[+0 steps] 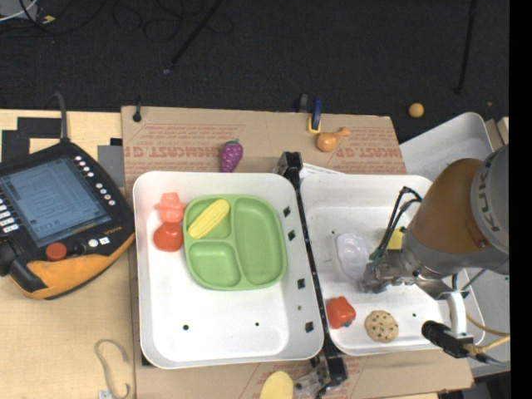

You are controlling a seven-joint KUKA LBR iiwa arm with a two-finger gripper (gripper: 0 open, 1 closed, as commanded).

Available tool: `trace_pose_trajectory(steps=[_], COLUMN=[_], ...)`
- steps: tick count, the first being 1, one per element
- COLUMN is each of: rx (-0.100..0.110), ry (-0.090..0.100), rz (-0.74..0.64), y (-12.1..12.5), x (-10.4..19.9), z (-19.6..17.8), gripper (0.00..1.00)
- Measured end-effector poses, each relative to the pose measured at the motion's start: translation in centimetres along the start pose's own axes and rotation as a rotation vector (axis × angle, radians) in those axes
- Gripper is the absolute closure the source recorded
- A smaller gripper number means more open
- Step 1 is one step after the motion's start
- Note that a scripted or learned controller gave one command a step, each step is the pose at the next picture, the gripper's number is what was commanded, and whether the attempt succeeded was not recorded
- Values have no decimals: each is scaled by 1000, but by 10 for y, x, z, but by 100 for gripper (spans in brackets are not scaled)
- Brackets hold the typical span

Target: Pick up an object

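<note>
Gripper (374, 279) down in the right bin (332, 198), beside a clear cup (351, 249); cookie (381, 326) and tomato (340, 312) nearby; jaws' state — can't tell.

You'll see a clear, crumpled plastic piece (352, 250) just left of the gripper (371, 283), a red pepper-like toy (340, 312) below-left, and a chip cookie (381, 326) lying flat just below.

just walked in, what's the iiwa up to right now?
The arm is reaching into the right bin, its pincer low near a clear plastic cup. Nothing is visibly held. A red toy pepper and a cookie lie nearer the front edge. In the left bin, a green divided plate carries a toy corn cob.
</note>
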State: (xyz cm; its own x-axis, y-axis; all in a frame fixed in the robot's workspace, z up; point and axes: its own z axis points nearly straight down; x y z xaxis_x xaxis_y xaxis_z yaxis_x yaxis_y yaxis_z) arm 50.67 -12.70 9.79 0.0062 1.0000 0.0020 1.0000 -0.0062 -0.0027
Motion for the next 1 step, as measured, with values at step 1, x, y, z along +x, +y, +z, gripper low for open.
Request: trace_pose_trajectory(steps=[1], rx=[-5], ry=[-2], rz=[-6], y=[0], x=[9], z=[-57], gripper=[100])
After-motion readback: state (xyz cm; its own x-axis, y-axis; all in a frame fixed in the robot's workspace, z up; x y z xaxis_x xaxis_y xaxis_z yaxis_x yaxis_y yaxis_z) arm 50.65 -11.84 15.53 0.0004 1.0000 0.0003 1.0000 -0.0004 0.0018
